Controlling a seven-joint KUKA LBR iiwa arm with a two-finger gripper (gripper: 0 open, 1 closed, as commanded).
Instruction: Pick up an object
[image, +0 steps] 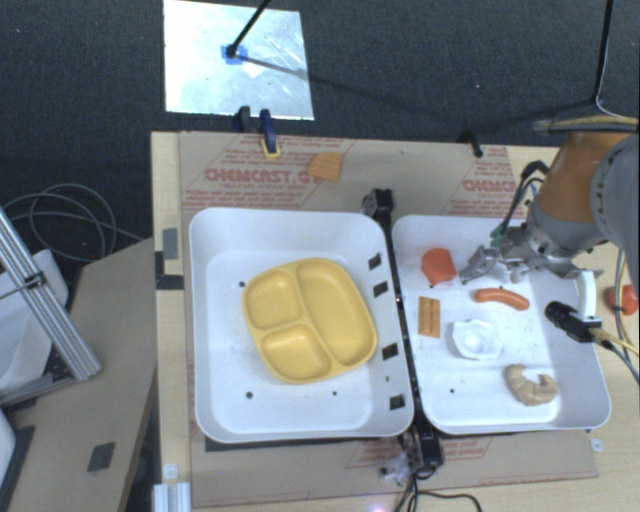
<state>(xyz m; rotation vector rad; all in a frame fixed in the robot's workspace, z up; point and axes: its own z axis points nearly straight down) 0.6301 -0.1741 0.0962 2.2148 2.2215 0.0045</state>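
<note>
My gripper hangs over the back part of the right bin, open, with nothing between its fingers. It sits just right of a red-orange lump and just above an orange sausage. Further forward in the same bin lie a tan waffle piece, a white crumpled object and a beige curled pastry.
The left bin holds a yellow divided plate. A black divider with clips runs between the two bins. The grey arm with its orange band comes in from the right over the bin's back corner.
</note>
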